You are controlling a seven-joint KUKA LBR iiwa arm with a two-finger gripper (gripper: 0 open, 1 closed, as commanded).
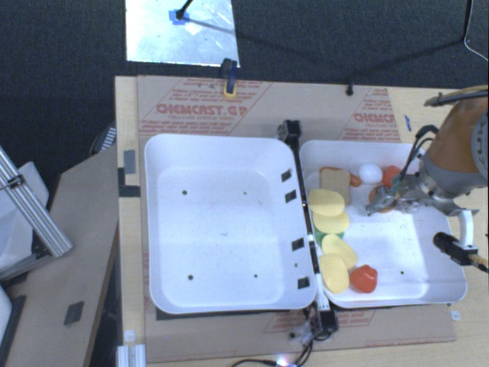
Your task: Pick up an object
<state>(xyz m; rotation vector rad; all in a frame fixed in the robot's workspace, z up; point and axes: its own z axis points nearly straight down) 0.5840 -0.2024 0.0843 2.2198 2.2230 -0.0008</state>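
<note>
The right bin (439, 277) holds several toy foods: a tan bread slice (334, 180), a white ball (370, 173), an orange-red piece (391, 175), two yellow discs (327, 202) along the left wall, a green piece (331, 243), a yellow lump (334, 273) and a red piece (364, 279). My gripper (380, 202) reaches in from the right and sits low in the bin's upper middle. It is just below the white ball and right next to a small brown-orange piece (377, 195). Whether it touches that piece is not visible.
The left bin (221, 220) lies beside the right one, with black clips (298, 245) along the shared divider. The grey arm with its orange band (461, 140) hangs over the right bin's right edge. A silver sheet (179, 21) lies beyond the bench.
</note>
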